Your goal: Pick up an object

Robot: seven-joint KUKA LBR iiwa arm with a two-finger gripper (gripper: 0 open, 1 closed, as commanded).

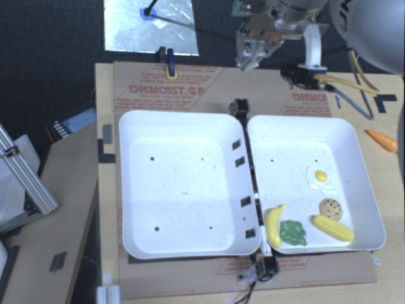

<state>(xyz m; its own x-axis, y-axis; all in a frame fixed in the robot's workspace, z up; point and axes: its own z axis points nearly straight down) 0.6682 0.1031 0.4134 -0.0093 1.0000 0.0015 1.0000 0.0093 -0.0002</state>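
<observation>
The right bin (352,133) holds several toy foods near its front right corner: a fried egg (320,177), a round cookie (330,208), a yellow corn cob (333,228), a banana (274,225) and a green leafy piece (293,232) touching the banana. My gripper (251,54) hangs high beyond the far edge of the bins, above the cardboard, well away from all the food. Nothing is seen in it.
The left bin (126,170) sits beside the right one, with black clips along the shared wall (248,176). An orange carrot (381,139) lies outside the right bin. A clamp (168,61) and a metal sheet (150,14) lie at the back left.
</observation>
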